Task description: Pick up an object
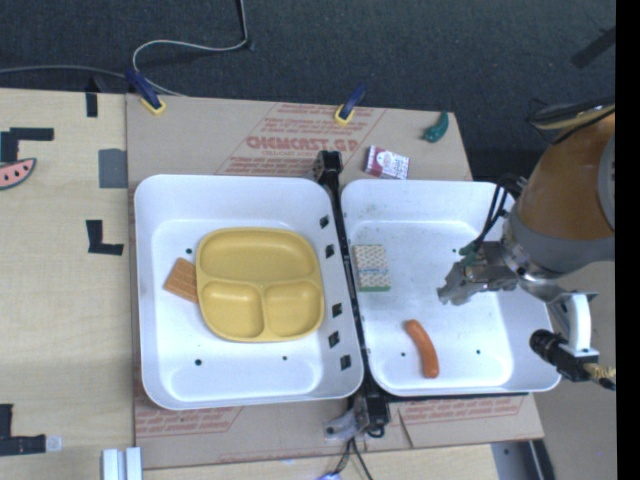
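I see two white bins (160, 368) on brown cardboard (290, 138) printed with red lettering. In the left bin sits a yellow tray (262, 283), with a tan-orange waffle (181, 281) showing a grid texture beside it. The right bin holds an orange sausage (422, 348) and a pale card (371, 267) dotted green and red. My arm (565, 183) shows orange above grey.

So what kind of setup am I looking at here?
Most likely a lab test bench for robot picking, not a kitchen: two white bins clamped onto printed cardboard, toy food like the orange sausage, and loose cables.
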`<state>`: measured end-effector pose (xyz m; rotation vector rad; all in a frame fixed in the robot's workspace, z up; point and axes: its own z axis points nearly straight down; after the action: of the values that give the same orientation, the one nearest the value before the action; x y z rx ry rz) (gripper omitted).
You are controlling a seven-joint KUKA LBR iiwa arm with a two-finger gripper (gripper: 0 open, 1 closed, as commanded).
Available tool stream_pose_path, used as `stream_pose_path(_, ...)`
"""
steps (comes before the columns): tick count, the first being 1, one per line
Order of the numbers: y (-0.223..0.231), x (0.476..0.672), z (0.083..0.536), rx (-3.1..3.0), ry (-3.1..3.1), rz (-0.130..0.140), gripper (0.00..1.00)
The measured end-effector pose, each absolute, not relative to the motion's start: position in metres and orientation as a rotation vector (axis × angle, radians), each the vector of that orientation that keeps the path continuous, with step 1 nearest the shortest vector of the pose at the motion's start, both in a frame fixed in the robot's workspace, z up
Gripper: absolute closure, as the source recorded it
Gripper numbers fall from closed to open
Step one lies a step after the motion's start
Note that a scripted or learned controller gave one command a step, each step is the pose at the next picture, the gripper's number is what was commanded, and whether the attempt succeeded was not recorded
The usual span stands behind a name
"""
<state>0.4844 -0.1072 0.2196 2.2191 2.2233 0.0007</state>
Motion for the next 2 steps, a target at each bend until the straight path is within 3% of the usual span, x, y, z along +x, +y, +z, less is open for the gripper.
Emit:
stream_pose_path(1,-0.107,0.484,0.219,2.220,2.223,0.000,0.00)
stream_pose_path(2,-0.153,0.500,0.086,2.219,2.219,0.002,0.00)
